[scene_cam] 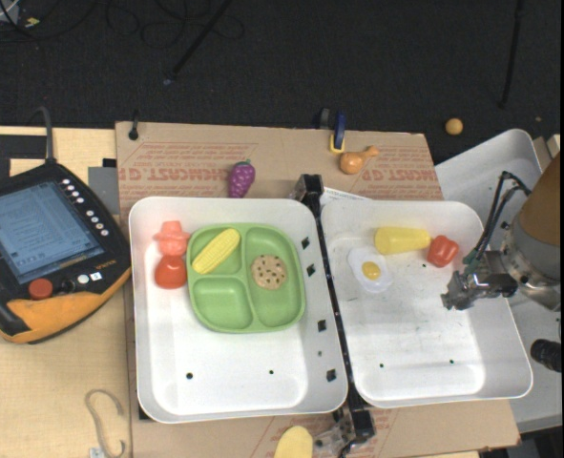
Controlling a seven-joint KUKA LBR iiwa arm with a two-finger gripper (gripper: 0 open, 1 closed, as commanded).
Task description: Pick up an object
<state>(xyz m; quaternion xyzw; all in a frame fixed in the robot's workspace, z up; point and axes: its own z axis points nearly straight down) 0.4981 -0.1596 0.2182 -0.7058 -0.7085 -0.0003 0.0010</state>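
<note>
The right bin (425,370) holds a yellow block (402,239), a red piece (443,251) and a fried-egg toy (369,272) near its far side. My gripper (461,294) hangs over the bin's right part, just below and right of the red piece, with nothing seen between its fingers. The left bin (224,375) bears a green divided plate (245,280) with a corn cob (214,249) and a cookie (268,272) in it. A pink and red figure (171,255) stands left of the plate.
A purple grape bunch (241,176) and an orange pear-like toy (355,159) lie on the cardboard behind the bins. A teach pendant (43,246) sits at the left. A yellow item (294,442) lies at the front edge. An orange ball (453,126) rests far back.
</note>
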